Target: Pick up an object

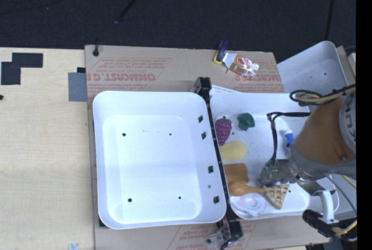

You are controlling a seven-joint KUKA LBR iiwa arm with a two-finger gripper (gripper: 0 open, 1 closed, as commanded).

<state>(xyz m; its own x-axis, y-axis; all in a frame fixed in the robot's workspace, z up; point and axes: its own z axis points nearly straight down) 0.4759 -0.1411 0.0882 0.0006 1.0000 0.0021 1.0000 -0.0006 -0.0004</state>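
Observation:
The right bin (261, 104) holds several toy foods: purple grapes (223, 127), a green piece (246, 121), a yellow lemon-like piece (233, 151), an orange block (235, 172), a tan roll (245, 189), a white rounded piece (251, 204) and a waffle-patterned wedge (278, 195). My gripper (272, 176) reaches in from the right, low over the bin's near right part. It sits just above the wedge and to the right of the orange block. The orange-banded wrist (322, 135) hides the bin's right side.
The left bin (110, 127) lies beside the right one, with a black divider (210, 144) between them. A small printed card (243, 66) and a blue-and-yellow clip (221, 52) rest on the cardboard behind the bins. Cables loop over the arm.

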